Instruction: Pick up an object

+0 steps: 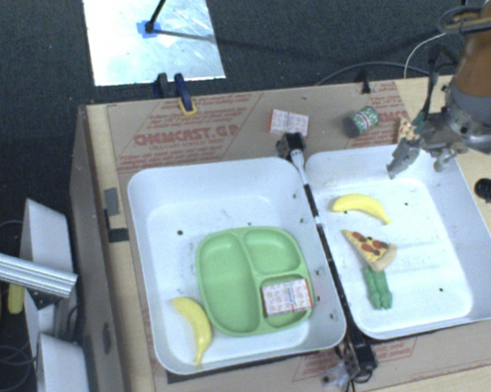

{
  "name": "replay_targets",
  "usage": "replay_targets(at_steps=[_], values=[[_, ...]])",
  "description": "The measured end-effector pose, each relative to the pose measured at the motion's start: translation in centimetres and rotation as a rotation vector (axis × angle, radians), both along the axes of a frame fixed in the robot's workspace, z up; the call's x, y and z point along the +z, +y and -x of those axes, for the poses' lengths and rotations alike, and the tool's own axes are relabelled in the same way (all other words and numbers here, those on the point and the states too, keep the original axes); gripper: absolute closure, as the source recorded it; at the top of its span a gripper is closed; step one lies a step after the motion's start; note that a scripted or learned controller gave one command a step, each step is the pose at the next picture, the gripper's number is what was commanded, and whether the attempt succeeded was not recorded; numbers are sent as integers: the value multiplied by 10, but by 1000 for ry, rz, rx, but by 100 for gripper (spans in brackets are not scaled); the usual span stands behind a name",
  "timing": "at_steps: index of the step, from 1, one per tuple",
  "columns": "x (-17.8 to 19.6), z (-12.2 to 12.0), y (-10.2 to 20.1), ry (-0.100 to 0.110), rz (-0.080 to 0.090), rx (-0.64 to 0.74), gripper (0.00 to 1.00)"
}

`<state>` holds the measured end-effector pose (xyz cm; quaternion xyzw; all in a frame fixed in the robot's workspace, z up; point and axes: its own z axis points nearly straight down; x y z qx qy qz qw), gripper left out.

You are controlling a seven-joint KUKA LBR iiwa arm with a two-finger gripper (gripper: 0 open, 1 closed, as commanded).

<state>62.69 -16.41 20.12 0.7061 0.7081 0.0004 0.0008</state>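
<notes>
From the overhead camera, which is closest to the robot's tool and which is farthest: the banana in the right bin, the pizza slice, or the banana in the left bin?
Measured from the tool at the right bin's far edge:
1. Right-bin banana, in that bin's far half.
2. Pizza slice, just below that banana.
3. Left-bin banana, in the near left corner beside the green plate.

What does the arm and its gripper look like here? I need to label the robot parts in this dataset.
The arm is grey and rounded, with a broad orange band above the wrist. The gripper is pale grey metal with two short, slim fingers. Thin dark cables loop beside the wrist, and a black fitting sticks out below the grey body.
</notes>
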Motion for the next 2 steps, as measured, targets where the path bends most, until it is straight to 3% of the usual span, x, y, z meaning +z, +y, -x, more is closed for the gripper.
replay_targets(at_steps=[1,2], values=[[-17,63,29,2,0,-1,0],[-117,96,53,0,-1,-2,0]])
